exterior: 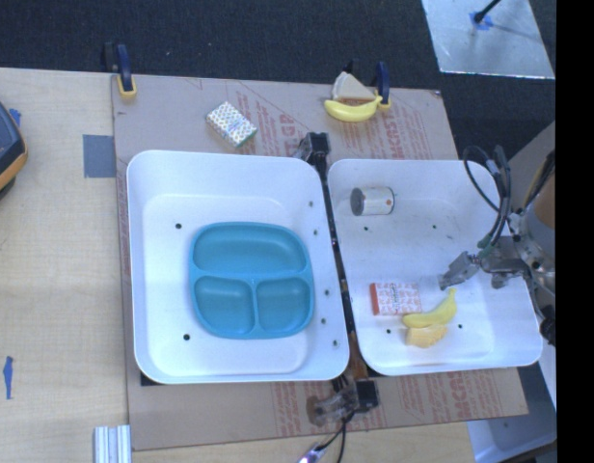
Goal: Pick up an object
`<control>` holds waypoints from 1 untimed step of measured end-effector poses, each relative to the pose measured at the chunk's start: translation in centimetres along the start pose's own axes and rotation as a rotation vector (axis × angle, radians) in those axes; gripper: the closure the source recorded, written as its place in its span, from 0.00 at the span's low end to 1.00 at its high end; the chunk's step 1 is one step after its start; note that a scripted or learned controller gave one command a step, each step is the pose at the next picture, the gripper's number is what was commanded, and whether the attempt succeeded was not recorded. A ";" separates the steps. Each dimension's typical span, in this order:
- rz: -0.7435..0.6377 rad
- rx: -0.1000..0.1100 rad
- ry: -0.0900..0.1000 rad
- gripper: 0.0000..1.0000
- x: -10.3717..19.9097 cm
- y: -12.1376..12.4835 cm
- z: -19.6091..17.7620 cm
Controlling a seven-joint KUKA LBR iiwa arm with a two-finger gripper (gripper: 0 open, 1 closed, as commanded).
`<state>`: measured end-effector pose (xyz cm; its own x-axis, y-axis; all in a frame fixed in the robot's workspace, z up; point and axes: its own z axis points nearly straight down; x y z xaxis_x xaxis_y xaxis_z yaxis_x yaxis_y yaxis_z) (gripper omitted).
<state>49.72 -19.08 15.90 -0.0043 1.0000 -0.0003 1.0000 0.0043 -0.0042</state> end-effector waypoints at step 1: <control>-0.001 -0.008 -0.003 0.00 1.7 -2.0 5.9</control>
<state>47.73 -17.39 10.03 -0.0052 1.0000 -0.0029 1.0000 0.0052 0.0034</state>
